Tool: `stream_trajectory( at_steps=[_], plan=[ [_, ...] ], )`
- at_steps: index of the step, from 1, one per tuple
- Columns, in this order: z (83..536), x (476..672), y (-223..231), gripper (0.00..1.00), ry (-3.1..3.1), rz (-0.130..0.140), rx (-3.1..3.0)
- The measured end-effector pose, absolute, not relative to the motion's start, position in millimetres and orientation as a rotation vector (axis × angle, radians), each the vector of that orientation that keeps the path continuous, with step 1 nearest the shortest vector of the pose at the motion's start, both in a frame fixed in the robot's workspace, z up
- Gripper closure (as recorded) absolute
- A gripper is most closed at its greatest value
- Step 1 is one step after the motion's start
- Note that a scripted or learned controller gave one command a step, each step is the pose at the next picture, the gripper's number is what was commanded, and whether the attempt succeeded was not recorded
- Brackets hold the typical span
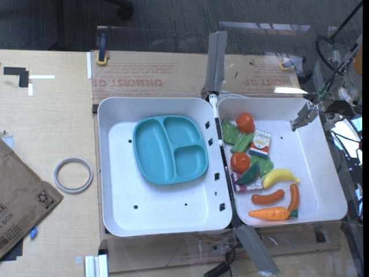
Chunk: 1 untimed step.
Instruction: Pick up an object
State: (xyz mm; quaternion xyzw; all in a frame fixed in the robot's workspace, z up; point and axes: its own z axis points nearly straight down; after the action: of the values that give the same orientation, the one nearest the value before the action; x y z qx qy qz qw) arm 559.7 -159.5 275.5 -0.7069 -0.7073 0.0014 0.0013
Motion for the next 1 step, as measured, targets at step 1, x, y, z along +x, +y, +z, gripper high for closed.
stream_trajectory(
  at_steps=[1],
  plan=[
    [129.8, 578.4, -143.9, 0.00, -2.478, 0.002, -1.928]
  ],
)
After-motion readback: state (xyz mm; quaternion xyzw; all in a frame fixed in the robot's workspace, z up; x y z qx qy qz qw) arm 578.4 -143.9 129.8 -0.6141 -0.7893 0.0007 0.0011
